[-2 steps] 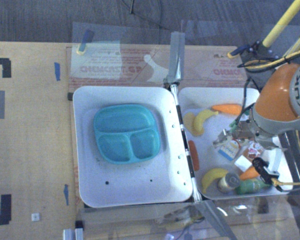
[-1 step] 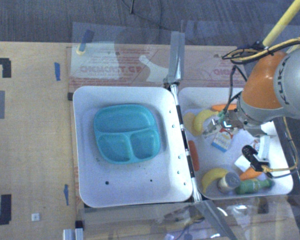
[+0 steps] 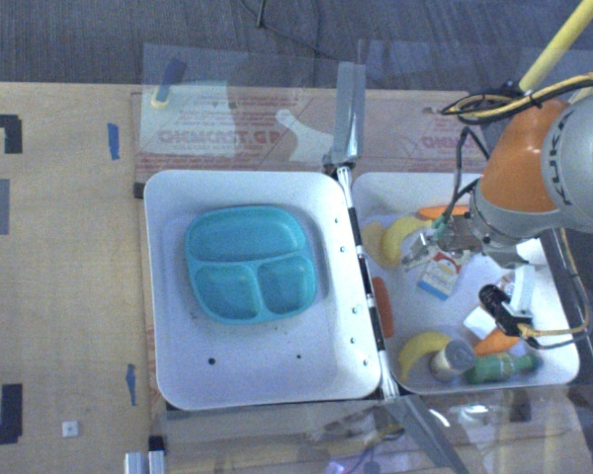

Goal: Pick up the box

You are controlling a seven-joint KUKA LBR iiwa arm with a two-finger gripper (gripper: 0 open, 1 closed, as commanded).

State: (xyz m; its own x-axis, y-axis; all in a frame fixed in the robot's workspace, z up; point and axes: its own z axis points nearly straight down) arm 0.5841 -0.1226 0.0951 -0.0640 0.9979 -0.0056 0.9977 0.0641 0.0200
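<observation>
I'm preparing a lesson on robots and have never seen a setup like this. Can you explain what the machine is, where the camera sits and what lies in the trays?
One camera looks down at a slant on a bench with two shallow white bins. The grey arm with an orange band is the robot, reaching in from the right. Its gripper hangs over the right bin, just above a small white and blue box; I cannot tell whether it holds anything. That bin also has a yellow, lemon-like item and a green bottle. The left bin holds a blue divided plate.
</observation>
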